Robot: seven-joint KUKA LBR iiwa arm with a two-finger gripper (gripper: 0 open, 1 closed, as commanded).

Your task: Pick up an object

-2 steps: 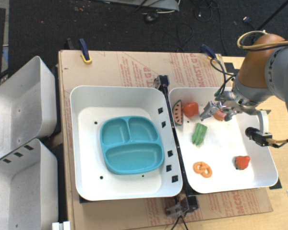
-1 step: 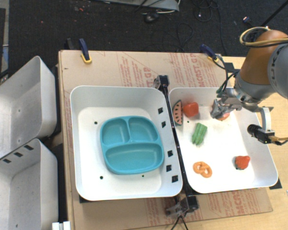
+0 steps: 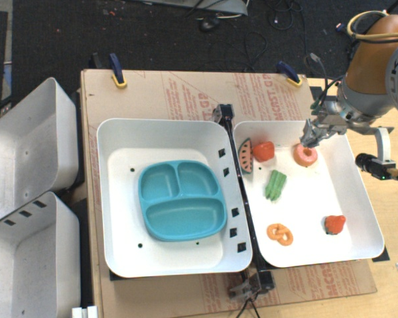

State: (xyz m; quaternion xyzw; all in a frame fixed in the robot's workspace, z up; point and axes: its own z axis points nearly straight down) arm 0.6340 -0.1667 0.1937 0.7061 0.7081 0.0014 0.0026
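Five small toy foods lie in my right white bin (image 3: 358, 177); hand (image 3: 310, 138) sits just above the pink ring-shaped doughnut (image 3: 306, 155), finger state indiscernible.

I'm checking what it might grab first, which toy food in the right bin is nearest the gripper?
The pink donut, directly beneath the gripper near the right bin's far edge; the other pieces lie farther off.

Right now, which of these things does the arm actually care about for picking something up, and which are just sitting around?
Part of the job:
gripper, just above the pink donut
watermelon slice
tomato
green pepper
pretzel
strawberry
right bin that holds them

Just lying about:
blue divided plate in the left bin
spare white bins beside the bench
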